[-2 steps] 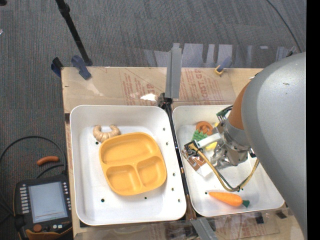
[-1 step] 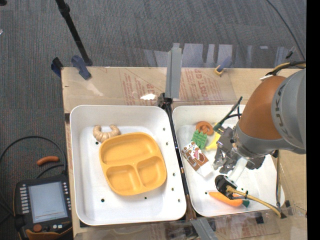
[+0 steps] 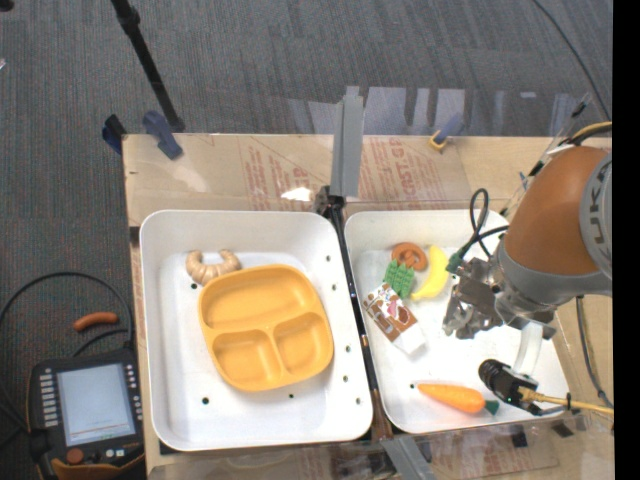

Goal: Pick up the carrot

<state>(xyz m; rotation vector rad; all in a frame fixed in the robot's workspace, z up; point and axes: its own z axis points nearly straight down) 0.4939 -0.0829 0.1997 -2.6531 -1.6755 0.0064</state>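
In the camera view, on the counter [image 3: 240, 173], two shallow white bins sit side by side. Left white bin [image 3: 165, 268] holds an orange three-compartment plastic tray [image 3: 265, 326], w/ a tan croissant-shaped toy [image 3: 212, 262] touching the tray's upper-left rim. Right white bin [image 3: 372, 233] holds the orange plastic carrot w/ green stub top [image 3: 455, 398], lying flat near the bin's front edge, green end pointing right. Further back in that bin: a brown-and-white carton [image 3: 395, 317] lying tilted, a green block-like toy [image 3: 401, 277], a round orange-brown toy [image 3: 407, 254] and a yellow banana [image 3: 434, 274], all bunched close together. The grey arm w/ orange band [image 3: 555, 218] comes in from the right; its hand [image 3: 466, 313] hangs above the bin's middle, just right of the carton and well back from the carrot. Can't tell how far the hand is open; nothing visible in it. A teach pendant w/ grey screen [image 3: 90, 406] lies on the floor at lower left.
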